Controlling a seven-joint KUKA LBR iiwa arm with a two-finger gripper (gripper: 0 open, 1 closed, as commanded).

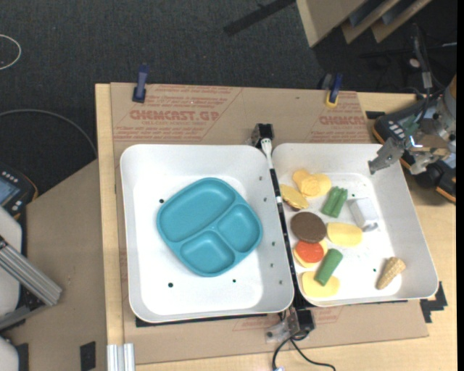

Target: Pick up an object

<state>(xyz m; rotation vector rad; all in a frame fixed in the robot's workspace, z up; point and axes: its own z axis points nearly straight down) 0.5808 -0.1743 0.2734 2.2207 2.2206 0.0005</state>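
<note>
Floor: dark grey carpet, fine ribbed texture, covers top and left of view. Thin pale cable loops lie on it at upper left; another thin cable curves toward the left edge.

Table: light wood top, edge runs diagonally at left. Brown cardboard sheet with red printed lettering lies on it, held at the far edge by a blue clamp and a yellow-and-blue clamp.

Aluminium rail at lower left, tilted. Wooden furniture at top right, partly cut off. Black cable trails off the near edge. Lighting even, soft shadows.
</note>
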